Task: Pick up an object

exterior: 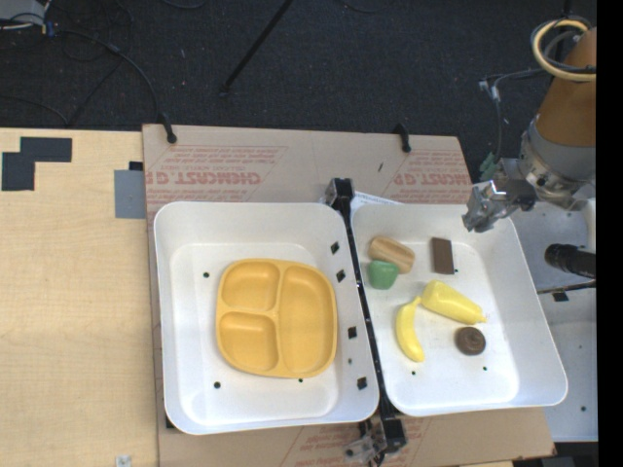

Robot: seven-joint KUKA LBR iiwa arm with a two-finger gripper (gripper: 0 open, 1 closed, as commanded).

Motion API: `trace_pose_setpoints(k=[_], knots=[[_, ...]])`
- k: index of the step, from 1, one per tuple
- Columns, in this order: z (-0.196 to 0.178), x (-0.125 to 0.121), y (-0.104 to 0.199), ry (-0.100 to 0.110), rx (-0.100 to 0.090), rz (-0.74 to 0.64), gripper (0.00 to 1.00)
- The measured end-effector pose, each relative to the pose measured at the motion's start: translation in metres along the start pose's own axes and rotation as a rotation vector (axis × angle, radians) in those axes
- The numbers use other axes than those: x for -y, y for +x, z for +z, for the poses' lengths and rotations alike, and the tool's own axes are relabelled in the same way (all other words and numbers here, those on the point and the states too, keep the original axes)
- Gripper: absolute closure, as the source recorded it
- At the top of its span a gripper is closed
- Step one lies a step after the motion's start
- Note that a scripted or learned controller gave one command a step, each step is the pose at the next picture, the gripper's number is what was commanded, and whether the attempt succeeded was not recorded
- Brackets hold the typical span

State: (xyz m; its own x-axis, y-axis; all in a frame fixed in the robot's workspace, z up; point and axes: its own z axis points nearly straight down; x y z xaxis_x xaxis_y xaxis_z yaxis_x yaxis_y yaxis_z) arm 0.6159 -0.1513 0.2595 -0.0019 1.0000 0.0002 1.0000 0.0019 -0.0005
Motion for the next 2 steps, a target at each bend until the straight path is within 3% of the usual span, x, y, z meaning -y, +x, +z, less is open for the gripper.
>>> trace_pose_setpoints(k=[2], knots=[[-0.001, 0.043, 0.096, 0.005, -0.002, -0.002, 1.00]])
